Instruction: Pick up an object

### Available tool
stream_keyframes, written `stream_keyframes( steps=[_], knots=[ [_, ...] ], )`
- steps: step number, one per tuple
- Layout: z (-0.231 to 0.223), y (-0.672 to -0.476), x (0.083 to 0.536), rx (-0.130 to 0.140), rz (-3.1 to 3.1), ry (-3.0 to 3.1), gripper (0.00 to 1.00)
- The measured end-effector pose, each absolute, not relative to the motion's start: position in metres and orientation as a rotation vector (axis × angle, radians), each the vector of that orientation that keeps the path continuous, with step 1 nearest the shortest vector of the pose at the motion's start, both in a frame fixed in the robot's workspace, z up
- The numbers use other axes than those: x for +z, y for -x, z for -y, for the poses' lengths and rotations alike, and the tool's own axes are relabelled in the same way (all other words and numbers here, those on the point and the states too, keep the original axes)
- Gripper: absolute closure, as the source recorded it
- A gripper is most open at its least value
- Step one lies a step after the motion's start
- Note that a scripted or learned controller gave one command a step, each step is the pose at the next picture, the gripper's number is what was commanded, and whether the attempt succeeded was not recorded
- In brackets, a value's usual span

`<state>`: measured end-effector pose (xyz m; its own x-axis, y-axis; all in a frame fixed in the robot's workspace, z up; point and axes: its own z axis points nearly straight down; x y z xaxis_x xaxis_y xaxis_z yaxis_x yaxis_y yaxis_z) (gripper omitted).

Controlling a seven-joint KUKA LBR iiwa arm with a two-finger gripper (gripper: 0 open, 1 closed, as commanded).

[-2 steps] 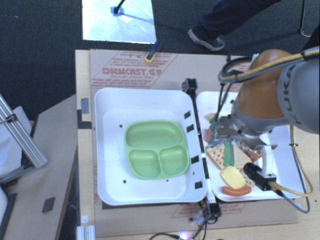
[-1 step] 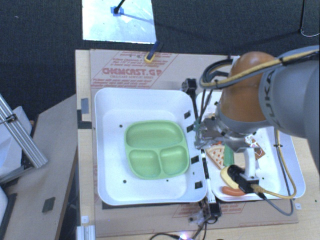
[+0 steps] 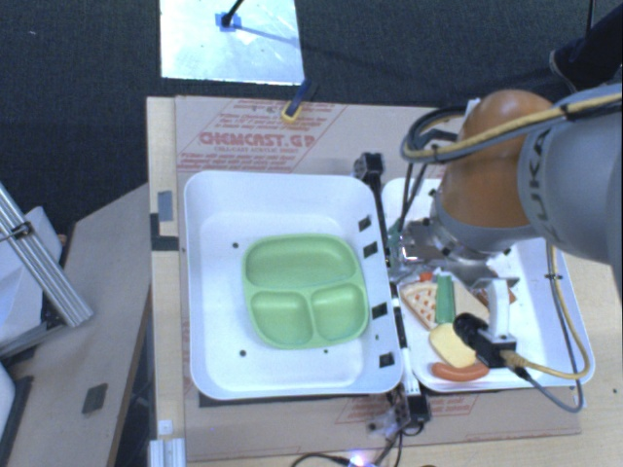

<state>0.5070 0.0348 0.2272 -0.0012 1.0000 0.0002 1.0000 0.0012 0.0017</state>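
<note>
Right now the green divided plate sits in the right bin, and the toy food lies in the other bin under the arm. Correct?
Not quite. The camera view shows the green divided plate in the left bin, not the right one. The toy food, including a pizza slice and a sausage, lies in the right bin under the arm.

2 shallow white plastic bins sit side by side on the bench. The left bin (image 3: 209,261) holds a green 3-compartment plastic tray (image 3: 304,290) at its middle. In the right bin (image 3: 569,343), a toy pizza slice (image 3: 421,303) lies far of a yellow wedge (image 3: 449,342) and a red sausage (image 3: 459,371).
</note>
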Motion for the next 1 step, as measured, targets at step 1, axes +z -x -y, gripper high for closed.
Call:
stream_keyframes(
  steps=[1],
  knots=[
    [-0.0361, -0.5018, 0.2238, 0.001, -2.221, -2.221, 1.00]
  ],
)
